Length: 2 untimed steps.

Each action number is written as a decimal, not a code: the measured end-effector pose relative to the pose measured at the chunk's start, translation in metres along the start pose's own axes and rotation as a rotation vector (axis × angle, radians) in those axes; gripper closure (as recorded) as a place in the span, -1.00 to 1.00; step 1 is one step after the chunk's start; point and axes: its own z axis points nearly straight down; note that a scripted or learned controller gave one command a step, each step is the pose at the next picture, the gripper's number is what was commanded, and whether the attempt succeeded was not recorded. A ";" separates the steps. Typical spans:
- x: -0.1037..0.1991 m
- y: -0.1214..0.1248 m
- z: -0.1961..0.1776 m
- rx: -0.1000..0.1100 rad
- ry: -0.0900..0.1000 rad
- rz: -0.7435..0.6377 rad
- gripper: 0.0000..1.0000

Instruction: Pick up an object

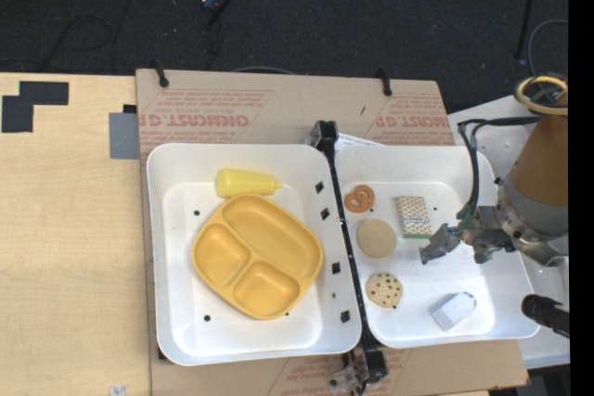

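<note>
The right bin (419, 322) holds a brown pretzel (359, 198), a pale speckled wafer (413, 214), a round tan biscuit (377, 237), a chocolate-chip cookie (383, 289) and a small white block (453, 310). My gripper (436, 248) hangs low over the bin's right half. It is just right of the tan biscuit and below the wafer, and nothing shows in its hold. A small green bit lies by its tip. The arm's orange band and grey wrist cover the bin's right wall.
The left bin (176, 292) holds a yellow divided plate (258, 255) and a yellow banana-like toy (246, 184) behind it. A black divider (336, 236) joins the two bins. Cardboard lies under both, and a wooden bench top lies to the left.
</note>
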 end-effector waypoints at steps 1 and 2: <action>0.000 0.002 -0.005 -0.011 -0.002 -0.003 -1.00; 0.004 0.005 0.058 -0.006 0.000 -0.003 -1.00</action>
